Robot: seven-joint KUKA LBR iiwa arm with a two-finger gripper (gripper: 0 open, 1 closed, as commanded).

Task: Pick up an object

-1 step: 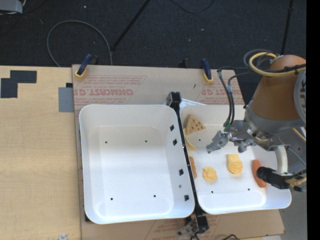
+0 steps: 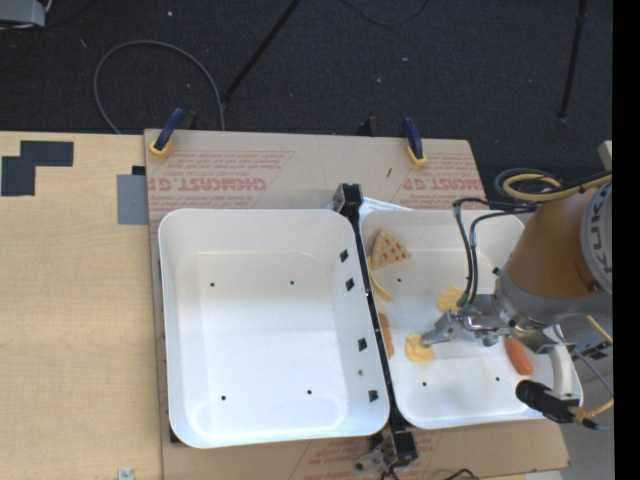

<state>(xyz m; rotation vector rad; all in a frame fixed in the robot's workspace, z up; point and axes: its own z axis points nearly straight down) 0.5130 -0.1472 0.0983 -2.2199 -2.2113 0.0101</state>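
1. Two shallow white bins sit side by side on the desk (image 2: 80, 298). The left bin (image 2: 200, 230) takes up the centre of the frame; the right bin (image 2: 470, 416) lies at lower right, with a black divider strip running between them.
2. The arm (image 2: 550, 258) comes in from the right edge, its orange band over the right bin. Its gripper (image 2: 440, 334) is low inside that bin, pointing toward frame left.
3. Candidate objects, all in the right bin: a small yellow piece (image 2: 419, 348) just at the gripper tip; a second yellow piece (image 2: 451, 297) just above the gripper; a tan wedge-shaped item (image 2: 389, 251) near the bin's upper-left corner; an orange, carrot-like item (image 2: 518, 356) to the right, partly under the arm.
4. Jaws: cannot tell whether they are spread or clenched; the tip is too small and too blurred. The small yellow piece touches or nearly touches the tip, but I cannot see it between the jaws.
5. Progress, as a judgement: the approach looks complete and the grasp is at hand, likely on the small yellow piece. No lift is evident; the piece appears to rest on the bin floor.
6. Left to do: secure the piece and raise it clear.
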